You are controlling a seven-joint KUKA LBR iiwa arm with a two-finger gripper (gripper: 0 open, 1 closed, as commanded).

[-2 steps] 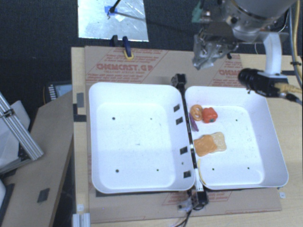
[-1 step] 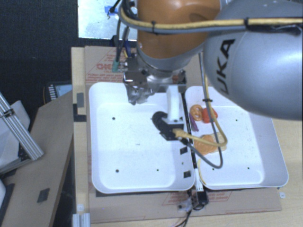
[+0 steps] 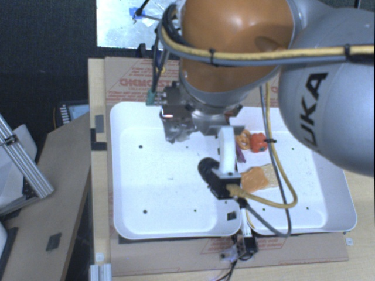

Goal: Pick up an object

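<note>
Gripper (image 3: 176,132) is hanging over left bin (image 3: 146,180), near its back edge; can't tell if it's released or clenched. Orange toy (image 3: 253,140) and tan piece (image 3: 258,179) are lying in right bin (image 3: 316,198).

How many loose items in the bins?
2, both in the right bin: an orange toy, and a tan piece just nearer the camera. The arm may hide more.

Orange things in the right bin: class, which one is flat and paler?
The tan-orange piece, lower in the view; the red-orange thing above it is smaller and rounder.
</note>
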